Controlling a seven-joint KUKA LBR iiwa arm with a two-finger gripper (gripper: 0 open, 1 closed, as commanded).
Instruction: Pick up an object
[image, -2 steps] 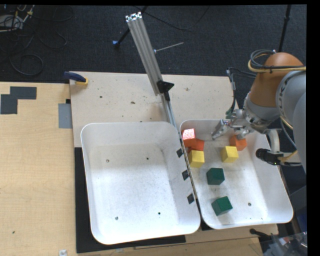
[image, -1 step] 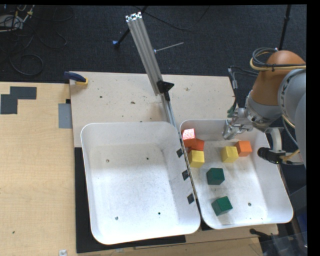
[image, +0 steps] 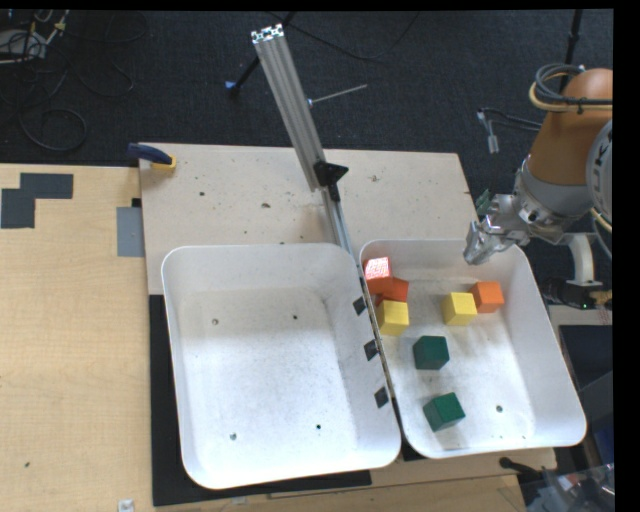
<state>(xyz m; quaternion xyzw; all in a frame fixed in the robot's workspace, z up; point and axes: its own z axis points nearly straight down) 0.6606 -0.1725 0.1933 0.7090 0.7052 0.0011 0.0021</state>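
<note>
The right bin (image: 530, 400) holds several blocks. Along its left wall lie a red-and-white block (image: 377, 268), an orange block (image: 389, 290) and a yellow block (image: 393, 316). Toward the far right sit a yellow cube (image: 460, 307) and an orange cube (image: 489, 295) side by side. Two green cubes (image: 431, 352) (image: 443, 410) rest nearer the front. My gripper (image: 481, 247) hangs over the bin's far right corner, above and behind the orange cube, with nothing seen held in it.
The left bin (image: 200, 300) stands beside the right one, with black clips on the shared wall. A slanted aluminium bar (image: 298, 115) rises behind the bins. A blue-and-yellow clamp (image: 152, 155) lies at the bench's far left corner.
</note>
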